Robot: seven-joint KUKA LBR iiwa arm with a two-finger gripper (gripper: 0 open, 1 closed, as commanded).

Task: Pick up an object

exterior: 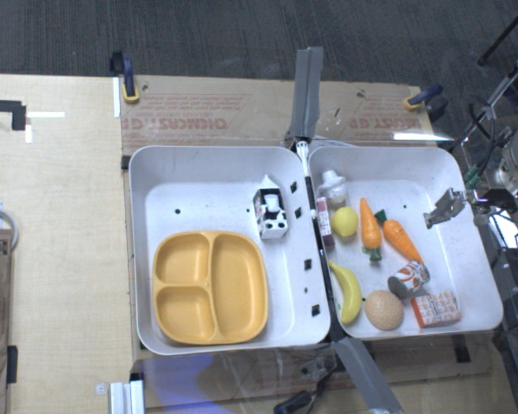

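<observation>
My gripper [444, 208] hangs over the right side of the right bin [475, 257], to the right of the toys, with nothing seen in it. The nearest item is an orange carrot [403, 240], down and left of it; a second carrot [370, 229] lies beside a yellow lemon [345, 222]. Further toward the front are a banana [347, 291], a tan egg-shaped toy [383, 310], a small can [408, 278] and an orange box [435, 308]. A white bottle [331, 184] sits at the bin's back left.
The left bin [147, 231] holds a yellow divided plate [211, 287] and a black-and-white carton [270, 213]. A grey divider bar [307, 93] runs between the bins at the back. Clamps and cables stand at the right edge.
</observation>
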